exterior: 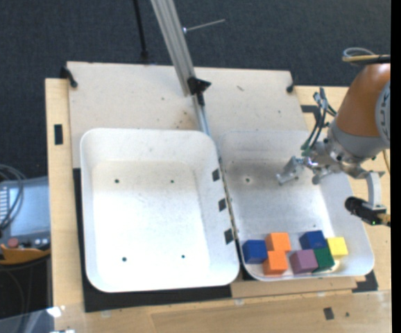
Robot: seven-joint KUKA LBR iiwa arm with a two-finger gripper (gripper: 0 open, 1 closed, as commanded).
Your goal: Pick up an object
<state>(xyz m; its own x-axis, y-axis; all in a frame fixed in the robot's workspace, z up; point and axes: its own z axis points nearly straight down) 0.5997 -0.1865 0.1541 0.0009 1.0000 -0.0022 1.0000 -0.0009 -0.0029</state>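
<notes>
Several small coloured blocks lie in a cluster at the near edge of the right bin (270, 193): a blue block (254, 250), two orange blocks (278, 241) (275, 261), a purple block (302, 261), a green block (324, 259), a second blue block (313, 240) and a yellow block (337, 247). My gripper (299, 170) hovers over the middle right of that bin, well above and behind the cluster. Its fingers stand apart with nothing between them.
The left bin (152, 207) lies beside the right one, with a row of black clips along the shared rim. A slanted aluminium post (176, 40) rises from the bench behind the bins. A screen and cables sit off the bench at far left.
</notes>
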